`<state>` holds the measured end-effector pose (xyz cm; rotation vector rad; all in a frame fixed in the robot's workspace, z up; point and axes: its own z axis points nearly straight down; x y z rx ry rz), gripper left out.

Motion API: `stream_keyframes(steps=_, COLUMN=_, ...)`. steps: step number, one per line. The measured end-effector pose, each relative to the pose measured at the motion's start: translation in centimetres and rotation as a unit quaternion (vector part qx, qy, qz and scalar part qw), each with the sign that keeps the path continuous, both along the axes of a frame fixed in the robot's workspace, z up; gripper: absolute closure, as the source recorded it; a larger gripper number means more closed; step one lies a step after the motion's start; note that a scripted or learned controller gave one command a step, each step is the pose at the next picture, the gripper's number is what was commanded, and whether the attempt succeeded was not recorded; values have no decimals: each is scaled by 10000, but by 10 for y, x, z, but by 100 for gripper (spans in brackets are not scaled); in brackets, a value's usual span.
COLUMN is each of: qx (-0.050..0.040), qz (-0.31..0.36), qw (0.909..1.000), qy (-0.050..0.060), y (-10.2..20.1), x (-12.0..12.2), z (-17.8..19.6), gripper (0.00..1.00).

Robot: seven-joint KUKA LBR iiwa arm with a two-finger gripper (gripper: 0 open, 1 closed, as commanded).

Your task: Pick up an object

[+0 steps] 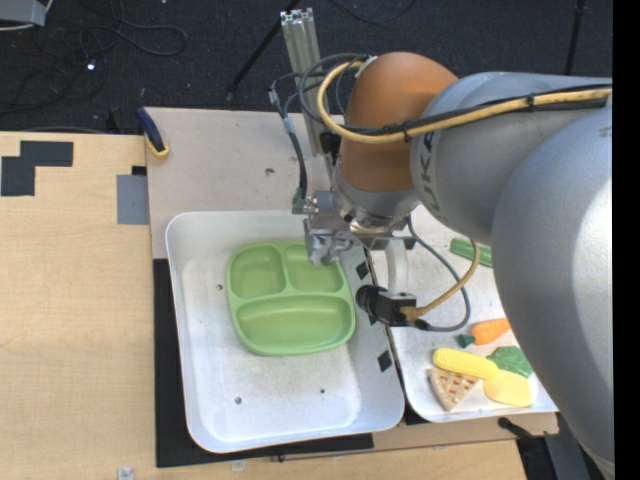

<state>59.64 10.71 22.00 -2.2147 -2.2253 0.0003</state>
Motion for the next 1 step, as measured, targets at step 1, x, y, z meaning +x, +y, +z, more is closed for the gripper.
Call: stream_keyframes(steps=1, qx=-6, qz=-9, qw=10000, qy=6, y=-1, x=0, z=-1, gripper=0)
